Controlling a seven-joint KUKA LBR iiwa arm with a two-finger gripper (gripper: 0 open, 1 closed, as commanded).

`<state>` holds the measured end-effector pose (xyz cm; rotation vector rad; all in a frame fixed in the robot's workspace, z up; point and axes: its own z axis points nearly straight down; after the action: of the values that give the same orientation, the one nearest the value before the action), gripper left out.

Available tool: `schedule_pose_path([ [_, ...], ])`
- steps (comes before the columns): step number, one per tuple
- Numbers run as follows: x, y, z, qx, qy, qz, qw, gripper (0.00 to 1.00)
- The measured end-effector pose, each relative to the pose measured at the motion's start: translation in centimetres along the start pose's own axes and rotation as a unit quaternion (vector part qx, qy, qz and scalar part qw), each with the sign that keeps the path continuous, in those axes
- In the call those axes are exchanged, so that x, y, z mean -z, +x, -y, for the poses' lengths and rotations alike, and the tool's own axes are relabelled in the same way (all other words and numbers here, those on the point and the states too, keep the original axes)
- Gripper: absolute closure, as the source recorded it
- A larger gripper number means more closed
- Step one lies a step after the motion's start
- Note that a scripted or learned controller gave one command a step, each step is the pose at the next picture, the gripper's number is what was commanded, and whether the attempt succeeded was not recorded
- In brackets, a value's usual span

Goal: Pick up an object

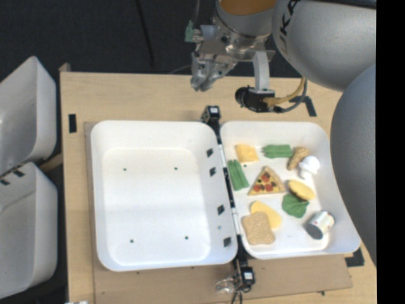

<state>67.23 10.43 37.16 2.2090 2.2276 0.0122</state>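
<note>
Hanging raised beyond both bins, the claw grips nothing; its spread unclear.

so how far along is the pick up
Done: nothing looks picked yet; the triangular pizza slice toy, the brown bread slice toy and the other play foods lie in the right white bin. In hand: the two-finger gripper hangs above the bench. Left: descend, grasp, lift.

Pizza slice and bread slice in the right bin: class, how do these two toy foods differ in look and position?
The pizza slice is a triangle with red and green toppings; the bread slice is a plain brown rounded square. The pizza slice lies near the bin's middle, the bread slice at its near left corner, overlapping a yellow piece. Both lie flat in the right bin.
</note>
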Motion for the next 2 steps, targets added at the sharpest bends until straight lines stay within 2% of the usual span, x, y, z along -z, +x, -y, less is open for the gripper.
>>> schedule_pose_path([
  [1,9.3,8.6,1.0,0.001,-0.001,-0.001,1.0,1.0],
  [2,-6.7,11.3,-1.7,-0.002,0.009,0.003,0.9999,1.0],
])
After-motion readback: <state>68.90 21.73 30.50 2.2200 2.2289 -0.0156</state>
